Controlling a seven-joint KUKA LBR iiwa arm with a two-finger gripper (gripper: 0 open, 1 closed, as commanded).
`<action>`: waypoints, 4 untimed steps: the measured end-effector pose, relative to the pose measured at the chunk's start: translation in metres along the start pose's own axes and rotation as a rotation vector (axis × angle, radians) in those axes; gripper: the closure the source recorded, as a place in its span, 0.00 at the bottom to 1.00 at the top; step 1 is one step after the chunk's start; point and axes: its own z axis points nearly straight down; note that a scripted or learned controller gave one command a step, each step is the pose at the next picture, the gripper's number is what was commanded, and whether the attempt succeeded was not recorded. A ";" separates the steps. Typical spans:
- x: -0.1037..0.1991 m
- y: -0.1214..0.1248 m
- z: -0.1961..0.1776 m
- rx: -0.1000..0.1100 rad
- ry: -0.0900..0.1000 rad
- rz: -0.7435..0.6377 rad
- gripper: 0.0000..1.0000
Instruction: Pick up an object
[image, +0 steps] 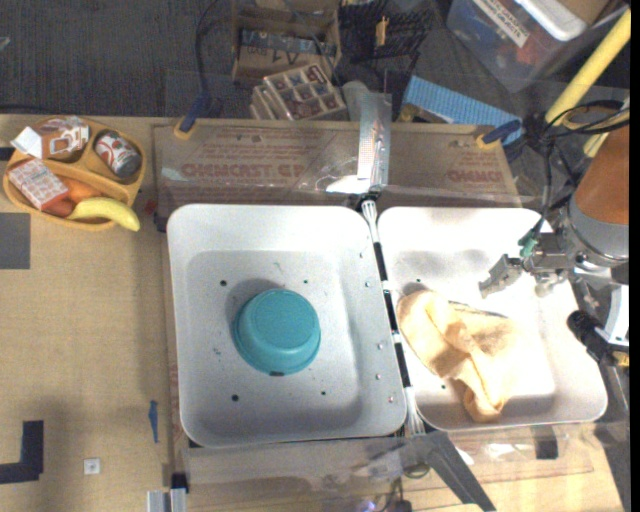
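A teal bowl (278, 331) sits upside down near the middle of the left bin (200, 240). A crumpled tan cloth (458, 347) lies in the right bin (570, 390), toward its left and front. My gripper (520, 281) hangs over the right bin's upper right part, just up and right of the cloth. Its fingers (494, 279) stand open with nothing between them. The arm's grey wrist and orange band come in from the right edge.
A yellow tray (20, 185) with a banana and food items sits at the far left on the bench. Cardboard panels, a box and cables lie behind the bins. A divider ridge (385, 300) separates the two bins.
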 end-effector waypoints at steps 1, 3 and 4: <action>0.054 -0.037 0.073 0.000 0.000 -0.109 0.00; 0.096 -0.017 0.003 -0.001 -0.001 0.138 0.00; 0.053 -0.019 0.098 -0.012 -0.001 0.004 0.00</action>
